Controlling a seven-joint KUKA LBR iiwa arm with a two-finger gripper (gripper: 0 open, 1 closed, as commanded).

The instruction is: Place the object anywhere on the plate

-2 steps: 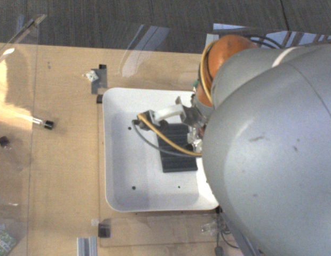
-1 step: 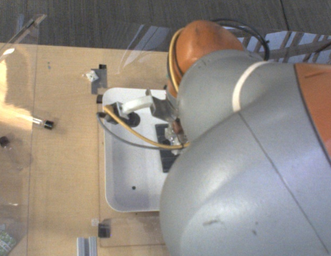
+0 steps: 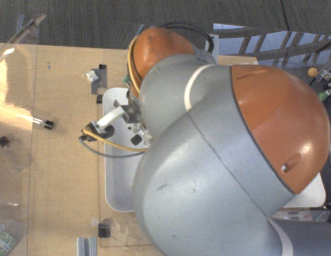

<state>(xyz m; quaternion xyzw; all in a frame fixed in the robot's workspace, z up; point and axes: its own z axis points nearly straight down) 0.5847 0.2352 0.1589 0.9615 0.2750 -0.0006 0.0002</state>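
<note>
Clearly the grey arm (image 3: 208,185) is crowding most of the view, its big orange joint (image 3: 283,127) bulging on the right and the orange band (image 3: 160,47) sitting above the wrist at the top. Under that band, the gripper (image 3: 132,122) is showing only as a cluster of grey and black hardware against the arm's left edge, over the white bin (image 3: 115,191). Whether it is parted or closed cannot be told, and nothing is showing as held by it. A short white cylinder (image 3: 107,121) is jutting out to the left of the gripper, tilted down toward the lower left and ending in a dark tip. A yellow and grey cable (image 3: 109,149) is looping from that tip below the gripper and back toward the arm. Where the object and the plate are lying relative to the gripper cannot be told, since the arm is covering the bin space behind and to the right of it; the object's long axis and heading cannot be told either. Well to the left of the gripper, on the wooden bench (image 3: 58,169), a small black cap on a pale rod (image 3: 47,124) is lying. A black bracket (image 3: 101,78) is sitting above and left of the gripper, just beyond the bin's upper rim, and a small black block (image 3: 104,230) is sitting well below it, past the bin's lower rim.
</note>
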